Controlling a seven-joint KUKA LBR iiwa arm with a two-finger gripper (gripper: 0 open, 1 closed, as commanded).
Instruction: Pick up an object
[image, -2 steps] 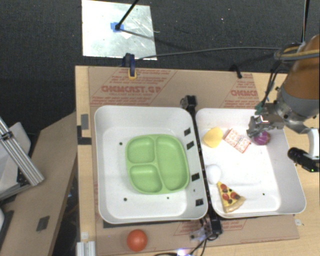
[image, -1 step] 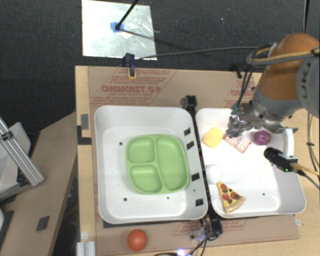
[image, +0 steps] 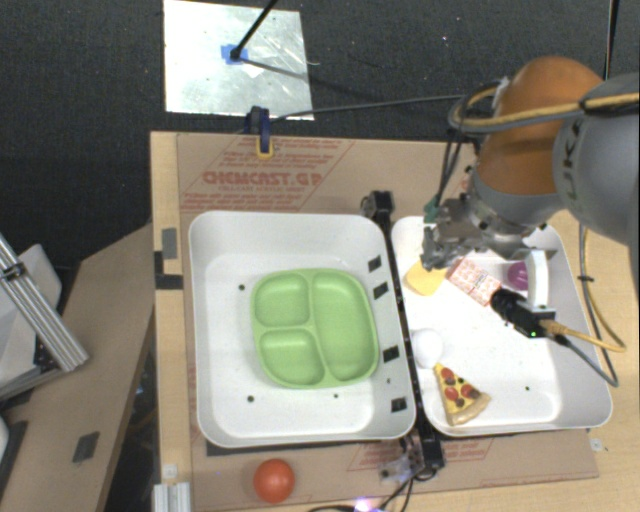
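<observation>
My gripper (image: 434, 256) hangs over the far left corner of the right bin (image: 570, 395). Just below and in front of it lies a yellow wedge (image: 422, 281); I cannot tell whether they touch. Beside the gripper, to its right, lies a red and white packet (image: 472, 280), with a purple piece (image: 517, 272) further right, partly hidden by the arm. A white ball (image: 428, 347) rests by the bin's left wall. Near the front of that bin lies a pizza slice (image: 459, 392).
The left bin (image: 225, 400) holds a green divided plate (image: 314, 327). An orange ball (image: 273, 480) sits on the bench in front of the left bin. Black clips line the wall between the two bins. The arm's grey and orange body covers the right bin's far side.
</observation>
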